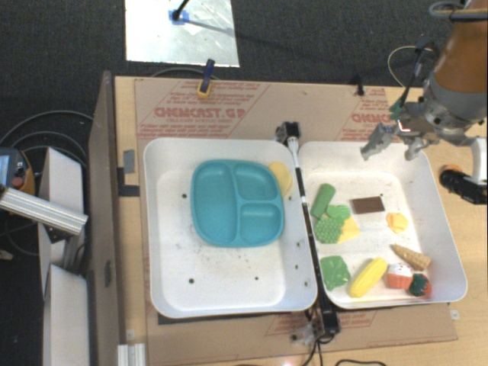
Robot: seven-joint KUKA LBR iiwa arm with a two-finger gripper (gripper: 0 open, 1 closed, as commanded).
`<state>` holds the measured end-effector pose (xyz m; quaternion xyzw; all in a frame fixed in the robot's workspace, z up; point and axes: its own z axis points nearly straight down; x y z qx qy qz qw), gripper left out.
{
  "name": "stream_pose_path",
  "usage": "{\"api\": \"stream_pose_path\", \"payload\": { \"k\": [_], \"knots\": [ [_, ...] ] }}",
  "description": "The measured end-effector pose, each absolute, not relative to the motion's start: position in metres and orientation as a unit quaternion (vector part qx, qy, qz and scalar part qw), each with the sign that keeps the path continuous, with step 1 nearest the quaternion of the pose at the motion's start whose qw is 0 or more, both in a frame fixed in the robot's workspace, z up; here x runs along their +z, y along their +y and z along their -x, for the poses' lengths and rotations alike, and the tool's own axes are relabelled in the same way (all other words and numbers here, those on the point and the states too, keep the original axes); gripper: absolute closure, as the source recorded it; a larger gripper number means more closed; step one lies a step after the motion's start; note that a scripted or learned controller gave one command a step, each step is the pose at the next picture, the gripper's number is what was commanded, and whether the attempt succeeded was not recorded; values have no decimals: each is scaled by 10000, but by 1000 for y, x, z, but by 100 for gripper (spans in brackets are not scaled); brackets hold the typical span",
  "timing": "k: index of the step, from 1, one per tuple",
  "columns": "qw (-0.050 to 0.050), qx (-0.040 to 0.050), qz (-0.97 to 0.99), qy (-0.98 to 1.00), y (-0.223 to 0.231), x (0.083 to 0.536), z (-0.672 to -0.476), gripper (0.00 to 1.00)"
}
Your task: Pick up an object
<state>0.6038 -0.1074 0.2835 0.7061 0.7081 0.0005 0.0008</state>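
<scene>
Camera view has the gripper (394, 141) hanging over the far edge of the right bin (450, 261), fingers spread apart, nothing between them. Below it lie the toys: a green pickle (322, 200), a flat brown block (367, 205), a yellow corn cob (367, 277). The pickle looks the best bet: light, stiff plastic, probably a bit slick, so pinch it across its narrow middle. The block looks too flat to catch.

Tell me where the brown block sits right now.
The brown block lies flat in the right bin, near its middle, between the green cucumber on its left and a small yellow piece to its lower right.
</scene>
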Motion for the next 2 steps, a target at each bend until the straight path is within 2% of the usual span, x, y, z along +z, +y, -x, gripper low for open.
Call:
{"api": "stream_pose_path", "payload": {
  "k": [1, 2],
  "knots": [
    [-11, -10, -7078, 7065, -161, 159, -572, 0],
    [-4, 4, -7049, 7093, -127, 102, -596, 0]
  ]
}}
